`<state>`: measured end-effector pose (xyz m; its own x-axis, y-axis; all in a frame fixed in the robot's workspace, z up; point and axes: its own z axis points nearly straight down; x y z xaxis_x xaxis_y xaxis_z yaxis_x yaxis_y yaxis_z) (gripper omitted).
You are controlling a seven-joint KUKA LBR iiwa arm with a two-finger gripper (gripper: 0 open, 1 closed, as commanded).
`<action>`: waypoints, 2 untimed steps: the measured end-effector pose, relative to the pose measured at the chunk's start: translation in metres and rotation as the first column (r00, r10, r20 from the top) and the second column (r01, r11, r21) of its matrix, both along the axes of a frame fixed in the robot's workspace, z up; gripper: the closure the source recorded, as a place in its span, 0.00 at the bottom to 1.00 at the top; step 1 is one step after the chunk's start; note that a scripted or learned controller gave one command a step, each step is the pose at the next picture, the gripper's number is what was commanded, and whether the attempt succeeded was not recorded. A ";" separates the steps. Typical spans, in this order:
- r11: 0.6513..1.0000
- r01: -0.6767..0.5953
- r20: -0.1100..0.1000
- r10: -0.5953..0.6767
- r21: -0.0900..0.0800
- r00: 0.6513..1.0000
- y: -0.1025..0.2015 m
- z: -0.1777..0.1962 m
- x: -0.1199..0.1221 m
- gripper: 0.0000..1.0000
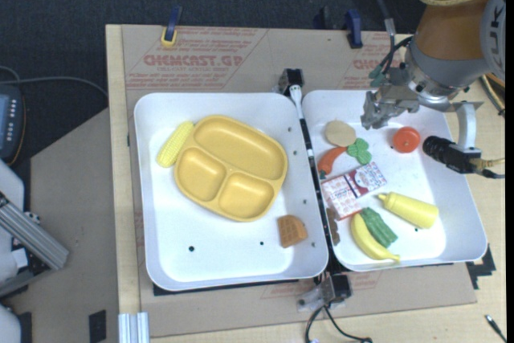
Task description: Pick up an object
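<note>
A: Where is the gripper (377, 115) held?

B: Over the right bin's (466, 213) far part, between the beige piece (340, 132) and red ball (406, 140). Its grip cannot be told.

A: What is advised?

B: One target should be centred before descent.

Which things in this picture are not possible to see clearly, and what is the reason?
- Gripper, camera view: dark and small against the right bin, so the finger opening is unreadable.
- Red-and-white packets: print too small to read.
- Carrot: partly under the green leafy piece.
- Banana: crossed by the green vegetable.
</note>
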<state>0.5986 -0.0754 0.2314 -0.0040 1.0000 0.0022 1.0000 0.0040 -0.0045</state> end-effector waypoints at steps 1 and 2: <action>1.000 0.000 0.001 0.000 0.000 1.000 0.044 -0.008 -0.015 1.00; 1.000 -0.001 0.002 0.001 0.001 1.000 0.088 0.002 -0.039 1.00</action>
